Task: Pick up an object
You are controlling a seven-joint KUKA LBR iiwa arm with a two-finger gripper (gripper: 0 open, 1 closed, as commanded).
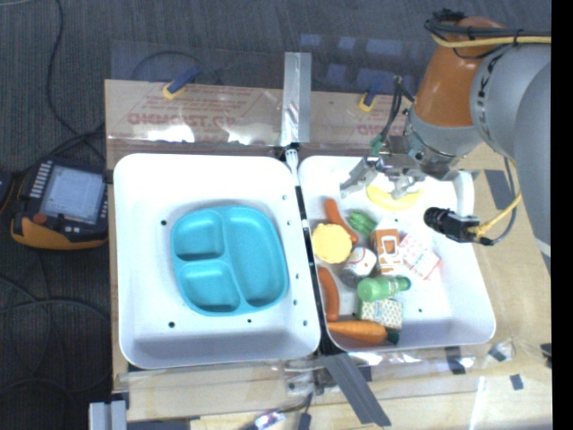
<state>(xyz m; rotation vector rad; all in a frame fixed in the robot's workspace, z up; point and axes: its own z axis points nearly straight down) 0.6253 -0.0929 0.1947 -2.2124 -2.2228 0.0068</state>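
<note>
My gripper [383, 179] hangs over the far end of the right bin [466, 305], its fingers spread open and nothing between them. Just below and to its right lies a yellow banana-like piece [396, 196], partly hidden by the fingers. Nearer the front lie an orange sausage [333, 213], a yellow round lid [329, 242], a green vegetable [361, 222], an orange carton [387, 245], a red-and-white packet [420, 256], a green bottle [383, 288], a patterned box [383, 312] and a carrot [358, 331].
The left bin [143, 195] holds a blue divided tray [228, 258]. A second reddish sausage [329, 292] lies along the right bin's left wall. A black-and-yellow handheld unit [61, 202] sits left of the bench. The arm's cable plug [448, 222] hangs over the right bin.
</note>
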